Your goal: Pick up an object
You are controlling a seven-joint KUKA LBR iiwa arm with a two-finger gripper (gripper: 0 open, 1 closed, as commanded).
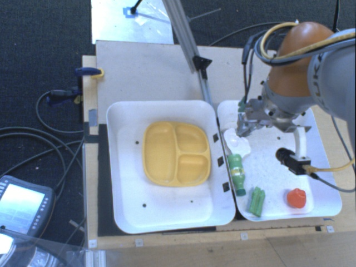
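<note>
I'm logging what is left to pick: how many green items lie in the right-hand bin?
2. A green bottle lies along the right bin's left wall, and a smaller green block lies near the front edge, just right of the bottle. The arm covers the bin's back part, so more may be hidden.

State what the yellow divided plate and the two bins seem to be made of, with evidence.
Yellow divided plate: probably moulded plastic, matt, with smooth rounded compartment ridges. Left bin and right bin: likely thin formed plastic, white, slightly glossy, with rounded rims.

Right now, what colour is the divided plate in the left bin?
Yellow. The divided plate lies in the left bin, seen clearly in the camera view.
</note>
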